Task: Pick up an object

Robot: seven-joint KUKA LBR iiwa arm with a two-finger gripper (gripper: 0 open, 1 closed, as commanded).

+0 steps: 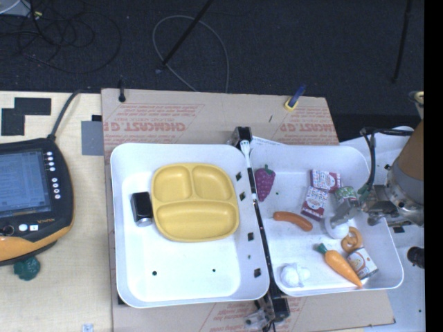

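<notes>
My gripper [346, 213] hangs low over the right part of the right bin [291, 168], reaching in from the right edge. Just left of it lie two red-and-white cartons [318, 192]. An orange pretzel-shaped piece [352, 240] and a carrot [340, 264] lie just below it. A small printed box [363, 263] rests beside the carrot. A brown sausage [293, 220] lies toward the bin's middle. Near the divider sits a purple berry-like fruit [264, 180], and a white lump [293, 274] lies at the front. I see nothing lifted from the bin.
The left bin [131, 254] holds a yellow divided plate [194, 201] and a small black block [142, 207]. A tablet controller [28, 192] lies on the bench at far left. Cardboard [208, 116] lies under both bins, and cables run behind.
</notes>
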